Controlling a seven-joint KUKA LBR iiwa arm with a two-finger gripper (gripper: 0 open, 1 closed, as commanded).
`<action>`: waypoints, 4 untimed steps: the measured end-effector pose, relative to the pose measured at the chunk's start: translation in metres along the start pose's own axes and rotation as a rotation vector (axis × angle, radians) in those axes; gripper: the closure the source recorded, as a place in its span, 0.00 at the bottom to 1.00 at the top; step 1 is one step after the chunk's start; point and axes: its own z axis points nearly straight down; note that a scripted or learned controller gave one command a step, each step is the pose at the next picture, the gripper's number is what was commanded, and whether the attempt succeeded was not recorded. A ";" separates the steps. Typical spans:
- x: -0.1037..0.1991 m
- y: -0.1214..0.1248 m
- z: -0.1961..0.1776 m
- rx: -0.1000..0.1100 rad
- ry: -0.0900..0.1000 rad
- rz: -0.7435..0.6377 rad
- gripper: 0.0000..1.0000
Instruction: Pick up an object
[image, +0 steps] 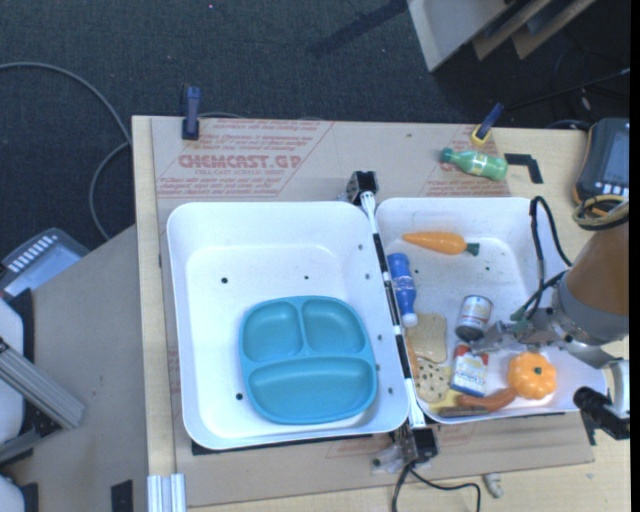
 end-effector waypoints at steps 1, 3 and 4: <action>0.071 0.054 0.003 0.006 0.003 -0.002 0.00; 0.087 -0.003 -0.006 0.008 0.002 0.001 1.00; 0.147 0.066 -0.097 0.007 0.003 -0.002 1.00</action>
